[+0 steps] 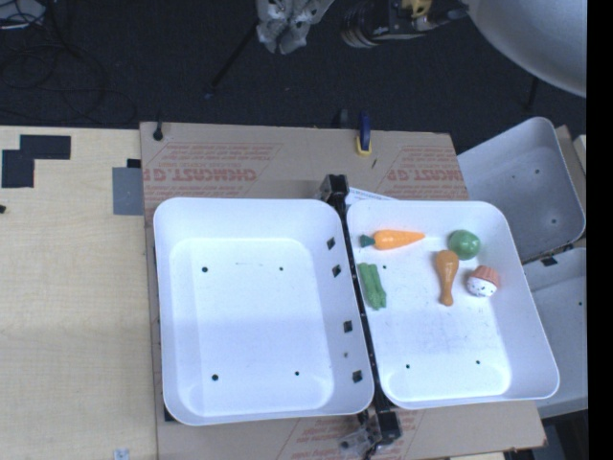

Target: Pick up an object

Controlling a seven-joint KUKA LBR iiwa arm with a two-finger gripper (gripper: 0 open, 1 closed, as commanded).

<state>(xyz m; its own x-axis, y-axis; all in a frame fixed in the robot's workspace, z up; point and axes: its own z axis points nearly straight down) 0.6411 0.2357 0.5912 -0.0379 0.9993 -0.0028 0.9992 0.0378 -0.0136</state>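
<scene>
Far from the pincer (284, 29), in one bin (450, 353) | carrot (395, 240), drumstick (446, 274), ball (464, 243) lie spaced, likely easing a pick | pincer opening: cannot tell

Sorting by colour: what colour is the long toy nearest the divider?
Green: the long green toy vegetable, clearest in the camera view.

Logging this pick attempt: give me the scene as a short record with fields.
bins: left bin and right bin, white, side by side
right bin contents: toy carrot, green ball, toy drumstick, small red-and-white toy, green pod-shaped toy
gripper: gripper raised beyond the bench's far edge, away from every object
task state: nothing picked up yet
</scene>
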